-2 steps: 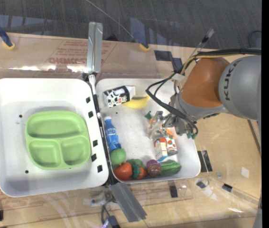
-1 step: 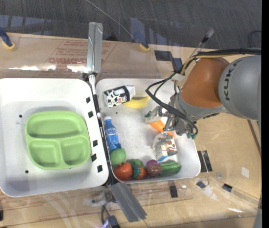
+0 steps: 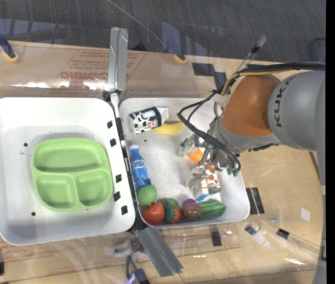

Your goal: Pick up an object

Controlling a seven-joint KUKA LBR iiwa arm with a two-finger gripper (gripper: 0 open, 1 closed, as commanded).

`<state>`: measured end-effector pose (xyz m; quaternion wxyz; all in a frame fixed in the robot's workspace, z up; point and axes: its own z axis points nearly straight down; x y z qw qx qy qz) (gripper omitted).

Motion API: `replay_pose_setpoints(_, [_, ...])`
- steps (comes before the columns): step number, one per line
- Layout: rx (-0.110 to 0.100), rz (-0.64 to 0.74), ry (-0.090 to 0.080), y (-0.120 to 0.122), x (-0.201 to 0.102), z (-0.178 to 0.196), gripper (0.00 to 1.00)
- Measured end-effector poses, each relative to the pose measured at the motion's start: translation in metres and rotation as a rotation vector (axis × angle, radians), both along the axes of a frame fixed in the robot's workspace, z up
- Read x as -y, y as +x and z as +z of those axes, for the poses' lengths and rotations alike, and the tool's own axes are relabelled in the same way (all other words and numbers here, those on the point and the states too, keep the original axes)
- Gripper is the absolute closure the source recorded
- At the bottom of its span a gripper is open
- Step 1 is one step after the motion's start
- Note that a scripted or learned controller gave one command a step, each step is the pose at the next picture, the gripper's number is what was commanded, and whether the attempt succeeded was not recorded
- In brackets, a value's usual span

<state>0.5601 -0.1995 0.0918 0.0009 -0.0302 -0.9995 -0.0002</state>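
1. A small orange object point(image 3: 196, 155) is seen in the right white bin point(image 3: 238, 189), just beside the gripper point(image 3: 205, 158); it is judged the likely target, being nearest.
2. The gripper is lowered into that bin from the bin's right side; whether it is parted or closed cannot be told, since cables hide it.
3. Toy vegetables point(image 3: 179, 209) are crowded along the right bin's near wall.
4. A green divided plastic tray point(image 3: 71, 173) is kept apart, left of the right bin.
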Motion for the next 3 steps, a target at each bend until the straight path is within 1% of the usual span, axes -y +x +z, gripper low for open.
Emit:
replay_pose_setpoints(1, [-0.003,0.007,0.001,0.0004,-0.0021,0.0084,1.00])
replay_pose_setpoints(2, [-0.003,0.008,0.001,0.0005,-0.0024,0.0083,0.00])
replay_pose_setpoints(3, [-0.006,0.015,0.002,0.0004,-0.0041,0.0161,1.00])
